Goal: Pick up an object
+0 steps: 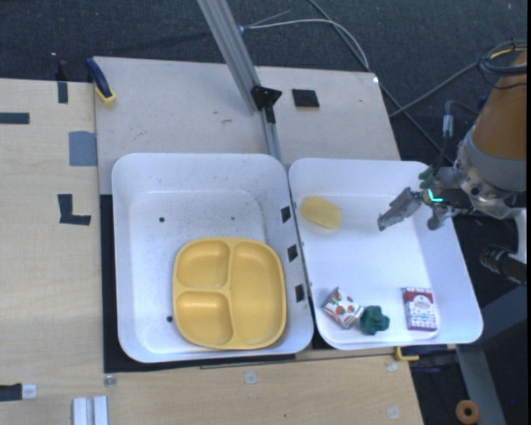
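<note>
Two white bins sit side by side on the tabletop (186, 104), and the claw (414, 211) hangs over the right bin (442, 264) with its fingers spread and nothing between them. Just beside it toward the left bin (133, 237) lies a yellow lump (320, 212), while a red-and-white box (419, 309), a green object (374, 320) and a small packet (341, 308) lie further toward the near rim. Well apart, in the left bin, rests a yellow divided plate (229, 292).
</note>
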Action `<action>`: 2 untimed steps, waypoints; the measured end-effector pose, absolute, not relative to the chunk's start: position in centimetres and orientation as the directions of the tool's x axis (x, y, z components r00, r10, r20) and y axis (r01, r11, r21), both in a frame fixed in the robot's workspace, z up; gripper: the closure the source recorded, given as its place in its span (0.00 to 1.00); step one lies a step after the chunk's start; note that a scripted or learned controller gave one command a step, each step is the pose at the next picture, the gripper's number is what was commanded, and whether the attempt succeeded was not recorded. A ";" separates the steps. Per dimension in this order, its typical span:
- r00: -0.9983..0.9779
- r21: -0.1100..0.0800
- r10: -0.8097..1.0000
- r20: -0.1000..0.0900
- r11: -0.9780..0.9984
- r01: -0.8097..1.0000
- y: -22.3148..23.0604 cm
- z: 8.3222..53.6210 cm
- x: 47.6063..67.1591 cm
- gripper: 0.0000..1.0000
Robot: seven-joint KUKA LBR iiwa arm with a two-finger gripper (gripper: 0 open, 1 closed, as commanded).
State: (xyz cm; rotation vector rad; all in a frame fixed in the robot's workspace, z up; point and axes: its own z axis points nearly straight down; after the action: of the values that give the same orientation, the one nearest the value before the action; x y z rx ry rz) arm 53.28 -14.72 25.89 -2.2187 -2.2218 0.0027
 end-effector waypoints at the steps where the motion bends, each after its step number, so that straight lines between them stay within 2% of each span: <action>1: -0.001 -0.002 1.000 0.000 0.001 1.000 -14.7 25.9 53.3 0.00; 2: 0.000 -0.007 1.000 0.001 0.000 1.000 -14.6 19.5 53.0 0.00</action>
State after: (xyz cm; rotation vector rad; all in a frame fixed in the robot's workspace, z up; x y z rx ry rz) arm 52.99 -14.61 19.51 -2.2173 -2.2180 0.0064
